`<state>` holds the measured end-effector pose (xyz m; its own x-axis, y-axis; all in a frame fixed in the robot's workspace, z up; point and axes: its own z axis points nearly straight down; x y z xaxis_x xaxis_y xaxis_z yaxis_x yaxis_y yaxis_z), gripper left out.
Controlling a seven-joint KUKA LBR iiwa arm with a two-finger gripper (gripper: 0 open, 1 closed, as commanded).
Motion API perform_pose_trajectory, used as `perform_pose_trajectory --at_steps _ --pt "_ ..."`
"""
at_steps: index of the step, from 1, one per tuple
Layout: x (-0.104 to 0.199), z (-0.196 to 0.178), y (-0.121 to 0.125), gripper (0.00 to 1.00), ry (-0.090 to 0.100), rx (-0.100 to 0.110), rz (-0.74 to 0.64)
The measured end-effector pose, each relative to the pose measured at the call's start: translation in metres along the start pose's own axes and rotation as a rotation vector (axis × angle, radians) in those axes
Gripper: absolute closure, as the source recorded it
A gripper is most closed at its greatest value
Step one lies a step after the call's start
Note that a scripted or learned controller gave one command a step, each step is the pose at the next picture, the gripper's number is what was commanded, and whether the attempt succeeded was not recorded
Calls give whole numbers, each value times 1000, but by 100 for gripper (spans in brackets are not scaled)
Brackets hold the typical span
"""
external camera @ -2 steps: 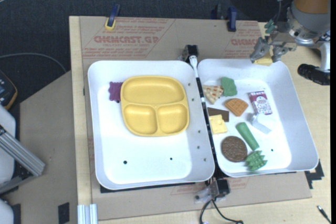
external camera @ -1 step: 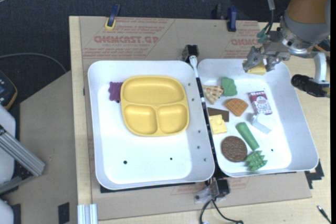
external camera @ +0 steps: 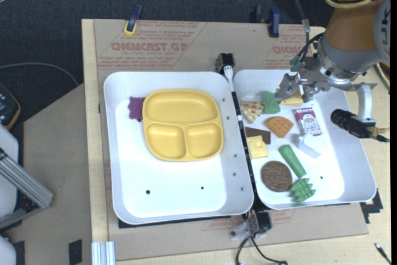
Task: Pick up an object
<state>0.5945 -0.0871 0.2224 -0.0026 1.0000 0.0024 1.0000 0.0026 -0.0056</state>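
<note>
Gripper sits low at right bin's crowded far edge; claw state cannot be determined. Left bin's near half offers room.

Gripper hung over right bin top, by a yellow block & green piece. Yellow tray sat in left bin, purple item touching its left edge. Brown disc lay near front.

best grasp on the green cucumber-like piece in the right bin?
Grip the green cucumber piece mid-length, across its narrow width, descending from above. It lies flat and runs diagonally, so turn the end effector square to that axis. The brown round patty sits close to its lower left.
</note>
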Motion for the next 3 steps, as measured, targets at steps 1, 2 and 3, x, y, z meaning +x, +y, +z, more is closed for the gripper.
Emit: perform_pose_trajectory --at_steps 1,2,3 --pt "33 -11 -40 100 0 -2 0" --pt "75 -13 -73 100 0 -1 -2" --pt "88 -11 -93 100 -1 -1 1"
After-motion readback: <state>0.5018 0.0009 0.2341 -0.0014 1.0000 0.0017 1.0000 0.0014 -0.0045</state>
